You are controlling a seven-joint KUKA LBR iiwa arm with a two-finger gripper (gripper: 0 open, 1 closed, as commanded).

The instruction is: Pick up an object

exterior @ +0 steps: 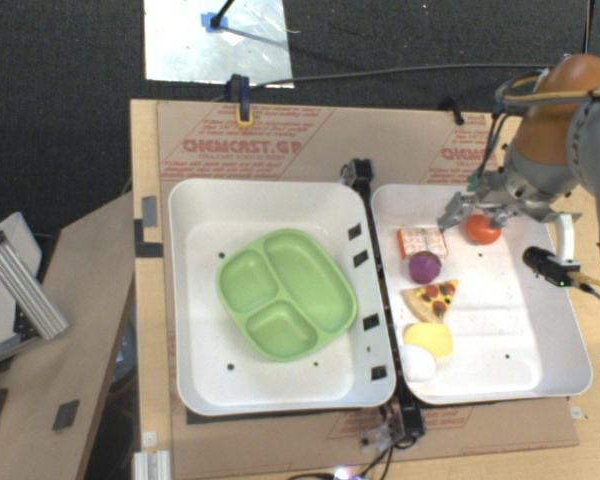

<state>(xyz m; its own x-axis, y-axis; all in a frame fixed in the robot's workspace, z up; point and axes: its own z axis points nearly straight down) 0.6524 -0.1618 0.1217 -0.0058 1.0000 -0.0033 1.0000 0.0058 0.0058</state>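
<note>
— What covers the desk (145, 268)?
— A brown sheet (280, 138) printed with red lettering, laid over the top and held at the far edge by a clamp (240, 98).
— And on the sheet?
— Two shallow white bins touching side by side: the left bin (195, 298) and the right bin (555, 353), with black clips (365, 258) along the seam between them.
</note>
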